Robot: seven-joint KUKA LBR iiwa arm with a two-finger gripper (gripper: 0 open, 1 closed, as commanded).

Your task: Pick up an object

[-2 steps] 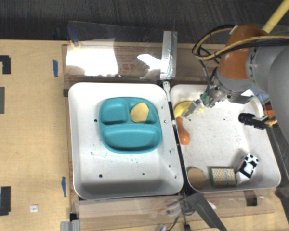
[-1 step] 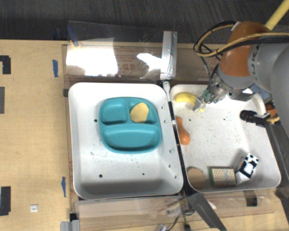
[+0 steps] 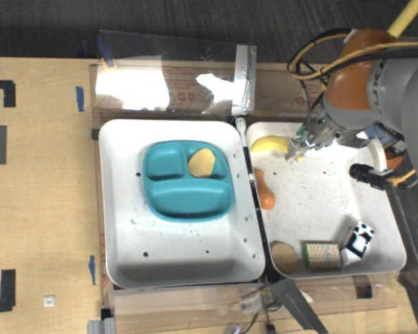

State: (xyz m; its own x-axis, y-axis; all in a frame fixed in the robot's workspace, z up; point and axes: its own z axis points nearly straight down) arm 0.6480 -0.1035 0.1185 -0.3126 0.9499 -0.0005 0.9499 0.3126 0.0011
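In the camera view, the two-finger gripper (image 3: 297, 149) is seen low over the far left corner of the right white bin (image 3: 334, 186), just beside the small yellow banana-shaped toy (image 3: 270, 145) that lies against that bin's far rim near the divider between the bins; whether its tips are apart or together cannot be told at this size, and nothing is seen clamped between them. The yellow toy is taken as the likely object to be picked: it is judged light, probably hollow plastic or soft rubber, smooth and somewhat slippery, with a curved body best taken across its narrow middle rather than along its length. It lies to the left of the gripper, touching or almost touching it, so a short shift toward the divider would be called for. Its closeness to the bin's wall is judged a risk, since one finger may catch on the rim. Along the left edge of the same bin an orange carrot-shaped toy (image 3: 265, 191) is seen, well nearer the front; at the front edge lie a round brown disc (image 3: 284, 255), a greenish cylindrical can on its side (image 3: 322, 255) and a black-and-white block (image 3: 359, 240). In the left white bin (image 3: 118, 207) a teal divided plastic tray (image 3: 184, 197) is seen, with a yellow rounded piece (image 3: 201, 162) in its far right compartment
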